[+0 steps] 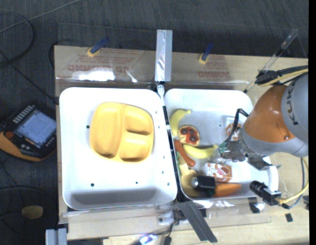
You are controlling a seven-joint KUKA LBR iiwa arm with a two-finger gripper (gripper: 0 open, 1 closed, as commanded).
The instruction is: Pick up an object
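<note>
KUKA arm [272,124] leans over the right bin [209,97], reaching for one of the toy foods piled there.

We see the arm's orange band and grey wrist covering the gripper [230,149] from above, so we cannot tell its state or whether it holds anything. In the left bin [71,137] lies a yellow divided tray [121,130], well apart from the work. Candidates crowd the right bin: a banana [199,149], a carrot [225,189], a black cylinder [203,182] touching the carrot, a small pizza slice [189,133]. We judge a clean pick needs a descent onto one piece at the heap's edge, since neighbours touch and the bin wall stands close.
</note>
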